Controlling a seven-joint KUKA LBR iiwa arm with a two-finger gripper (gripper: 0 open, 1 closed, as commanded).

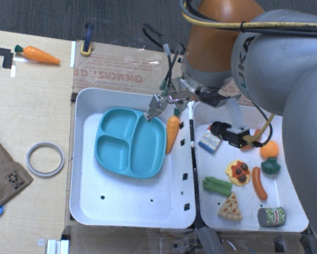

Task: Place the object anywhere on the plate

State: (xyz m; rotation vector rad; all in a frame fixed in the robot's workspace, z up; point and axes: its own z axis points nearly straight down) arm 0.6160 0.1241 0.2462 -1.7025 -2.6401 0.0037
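Carrot [172, 133] lying just off the right rim of the blue plate [131, 142], gripper [160, 104] above the plate's upper right corner, fingers' state I cannot tell; I judge a nudge could roll it away.

Tool [162, 104] hovers by carrot [172, 132] beside plate [131, 142].

1. Even, bright overhead light; colours read clearly across both bins.
2. The left white bin [82, 200] shows soft glare on its rim, and the blue plate [131, 143] casts only a faint shadow.
3. The arm [279, 63], close to the lens, looks large and slightly soft.
4. The counter [25, 102] stays sharp.
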